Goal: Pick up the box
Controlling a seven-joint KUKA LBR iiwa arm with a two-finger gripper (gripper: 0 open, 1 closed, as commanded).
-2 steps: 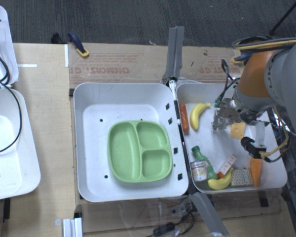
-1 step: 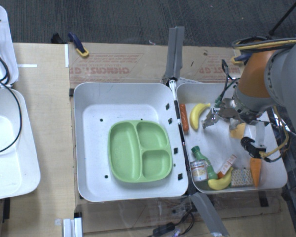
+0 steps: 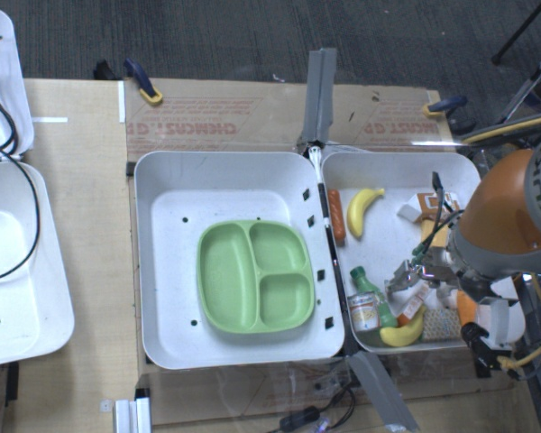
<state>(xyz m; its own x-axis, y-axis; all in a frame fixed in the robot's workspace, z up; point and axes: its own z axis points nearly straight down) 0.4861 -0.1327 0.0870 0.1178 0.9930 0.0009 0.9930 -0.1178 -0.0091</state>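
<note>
A small brown and orange box [image 3: 428,206] lies at the back right of the right bin [image 3: 392,174], partly crossed by a black cable from the arm. My gripper [image 3: 404,283] is low in the front half of that bin, well in front of the box and apart from it. It hovers among clutter, just right of a green bottle [image 3: 368,289] and above a small red and white item [image 3: 412,306]. The orange and grey arm [image 3: 509,215] covers the bin's right side.
The right bin also holds a banana [image 3: 364,209], an orange-red stick [image 3: 336,216], a white scrap [image 3: 408,212], a jar [image 3: 364,313] and a second banana [image 3: 402,335]. A green divided plate [image 3: 255,278] sits in the left bin [image 3: 162,242].
</note>
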